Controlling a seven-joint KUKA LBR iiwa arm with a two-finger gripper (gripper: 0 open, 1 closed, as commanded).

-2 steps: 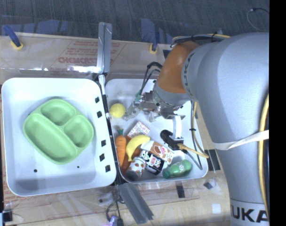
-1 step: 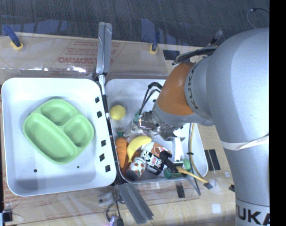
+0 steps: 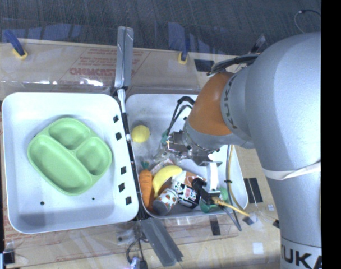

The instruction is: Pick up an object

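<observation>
The right bin (image 3: pixel 153 102) holds a heap of small objects. A yellow lemon (image 3: pixel 140 133) lies near its left wall. Along the front left lies an orange carrot (image 3: pixel 146 187), with a yellow banana (image 3: pixel 165 176) beside it. A brown jar (image 3: pixel 165 202) and a white object with dark print (image 3: pixel 187 193) lie at the front edge. My gripper (image 3: pixel 173 144) hangs low over the middle of this bin, just above the banana and to the right of the lemon. The grey arm and its orange band hide the bin's right half.
The left bin (image 3: pixel 24 209) bears a green divided plate (image 3: pixel 69 154). A grey divider bar (image 3: pixel 124 55) runs between the two bins at the back. A small green item (image 3: pixel 206 207) sits at the right bin's front right corner.
</observation>
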